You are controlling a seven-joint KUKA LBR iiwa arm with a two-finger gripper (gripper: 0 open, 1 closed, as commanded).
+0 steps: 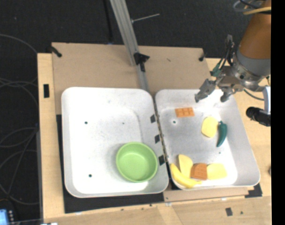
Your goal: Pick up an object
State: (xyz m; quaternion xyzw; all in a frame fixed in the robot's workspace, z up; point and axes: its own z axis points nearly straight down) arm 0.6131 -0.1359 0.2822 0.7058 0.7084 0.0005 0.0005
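Fingers (202, 93) of the gripper (213, 93) stand spread apart with nothing between them, above the upper right corner of the right bin (245, 144). Below them lie an orange waffle piece (184, 112), a yellow lump (208, 127) and a green pepper (221, 134). Yellow and brown food pieces (198, 170) occupy that bin's lower edge. A green bowl (136, 161) sits in the left bin (86, 107).

Both bins (109, 102) look like smooth white plastic with a dull sheen, lightly speckled. The green bowl (137, 161) is matt plastic. The bench (95, 64) looks like flat, matt brown board. The pole (126, 25) at the far edge looks like brushed metal.
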